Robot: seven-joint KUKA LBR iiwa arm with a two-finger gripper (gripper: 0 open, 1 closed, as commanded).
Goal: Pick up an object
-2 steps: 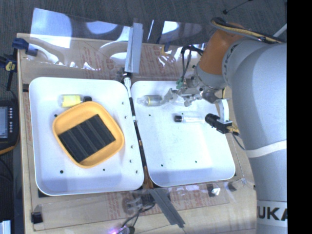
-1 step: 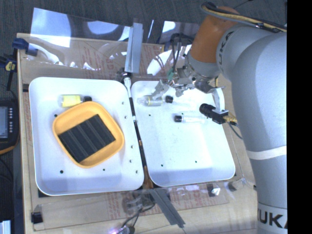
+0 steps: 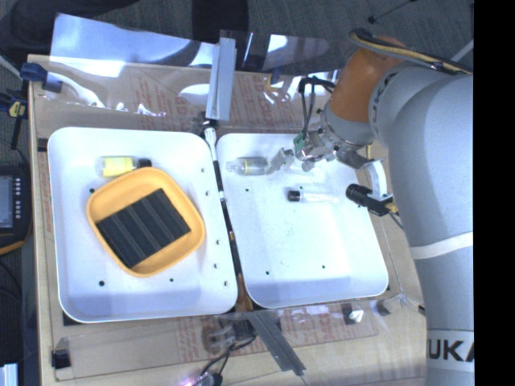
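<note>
Bench with two shallow white bins (image 3: 366,284) | gripper (image 3: 307,153) low in right bin's far part, grip state: cannot tell | small clear glass vial (image 3: 248,166) just beside it | step: approach; next: close on vial, lift

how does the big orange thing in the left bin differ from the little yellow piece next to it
The orange tray-like object with a dark ribbed insert is far larger than the small pale yellow block. The tray is rounded and two-toned, orange around black; the block is plain yellow and oblong. The tray sits mid-bin, turned at an angle; the block lies near the far wall. Both rest in the left white bin.
</note>
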